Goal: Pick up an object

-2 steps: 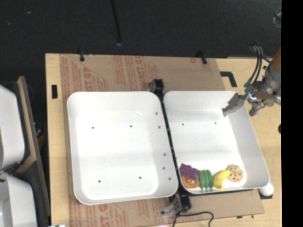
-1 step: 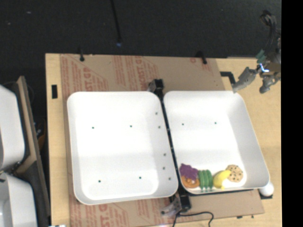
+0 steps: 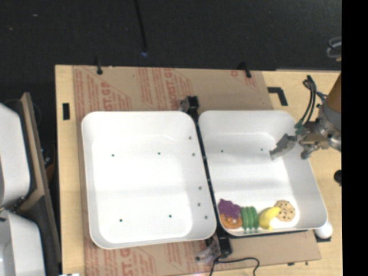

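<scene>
Several small toy foods lie in a row along the front wall of the right bin (image 3: 247, 132): a purple piece (image 3: 228, 209) resting on an orange one (image 3: 231, 222), a green ridged piece (image 3: 249, 217), a yellow piece (image 3: 268, 216) and a chocolate-chip cookie (image 3: 285, 211). My gripper (image 3: 289, 144) hangs over the right bin's far right part, above bare white floor and well behind the row of toys. Nothing shows in it. The arm's wrist, with cables, enters from the right edge.
The left bin (image 3: 144, 177) sits beside the right one, their walls meeting along a dark seam with a black clamp (image 3: 189, 104) at the far end. Both rest on a cardboard-covered bench (image 3: 132, 88). White containers (image 3: 11, 154) stand at the far left.
</scene>
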`<action>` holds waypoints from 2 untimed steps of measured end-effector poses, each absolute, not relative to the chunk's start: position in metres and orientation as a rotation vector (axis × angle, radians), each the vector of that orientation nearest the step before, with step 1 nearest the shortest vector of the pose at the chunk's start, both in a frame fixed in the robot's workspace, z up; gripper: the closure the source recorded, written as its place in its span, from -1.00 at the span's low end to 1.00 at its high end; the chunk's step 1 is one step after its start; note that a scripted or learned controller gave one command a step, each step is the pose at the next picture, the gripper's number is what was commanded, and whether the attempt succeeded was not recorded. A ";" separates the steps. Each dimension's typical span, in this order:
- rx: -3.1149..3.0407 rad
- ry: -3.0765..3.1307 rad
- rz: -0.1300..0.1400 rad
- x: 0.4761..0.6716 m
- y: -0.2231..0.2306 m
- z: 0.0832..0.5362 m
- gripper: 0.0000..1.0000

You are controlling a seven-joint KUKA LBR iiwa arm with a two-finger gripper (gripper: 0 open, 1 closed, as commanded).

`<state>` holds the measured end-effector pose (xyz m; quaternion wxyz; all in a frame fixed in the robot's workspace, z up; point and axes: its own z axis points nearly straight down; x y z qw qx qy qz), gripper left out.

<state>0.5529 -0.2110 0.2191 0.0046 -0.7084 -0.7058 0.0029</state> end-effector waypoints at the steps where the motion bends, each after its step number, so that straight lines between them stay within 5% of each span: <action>1: -2.216 -2.214 0.008 0.523 -0.191 0.097 -1.00; 2: -2.225 -2.223 -0.004 0.490 -0.183 0.165 -1.00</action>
